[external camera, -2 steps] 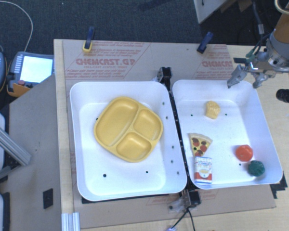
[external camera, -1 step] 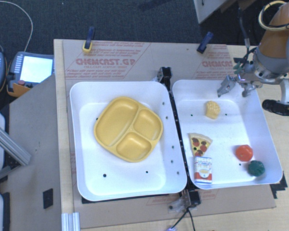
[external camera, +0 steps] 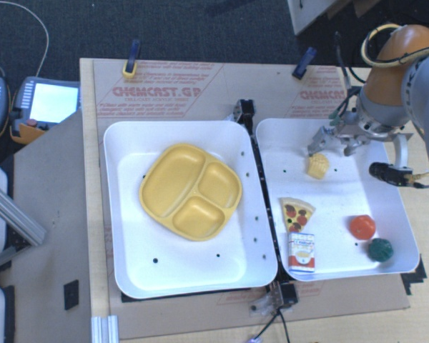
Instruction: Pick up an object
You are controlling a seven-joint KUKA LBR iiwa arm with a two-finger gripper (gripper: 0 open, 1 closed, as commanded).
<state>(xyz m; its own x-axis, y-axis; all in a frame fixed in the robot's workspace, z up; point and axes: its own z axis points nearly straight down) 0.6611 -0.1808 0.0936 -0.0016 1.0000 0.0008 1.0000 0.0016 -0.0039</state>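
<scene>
- We are seeing the left bin [external camera: 129,191] filling the frame's centre-left, and the yellow divided plate [external camera: 191,190] is lying flat inside it, well apart from the arm, so nothing is likely going wrong there.
- The right bin [external camera: 400,213] is taking the centre-right, and its upper wall is sitting close behind the arm's working spot; we are judging a low sideways drift could clip that wall.
- The arm [external camera: 397,70] is reaching in at upper right, with the gripper [external camera: 337,143] hanging in the bin's upper part; we cannot tell whether the fingers are spread or pressed together, they are blurring into the wrist.
- The yellow corn piece [external camera: 317,166] is sitting just below-left of the gripper, apart from it and looking like the nearest target; it is looking small and rounded, so we are expecting it could roll or squirt out if the closing lands off-centre.
- The pizza slice [external camera: 297,214] and the small carton [external camera: 302,252] are lying flat in the lower-left of that bin, hard to get fingers under.
- The red ball [external camera: 362,226] and the green ball [external camera: 380,249] are sitting just beside each other at lower right; grabbing one is risking knocking the other.
</scene>
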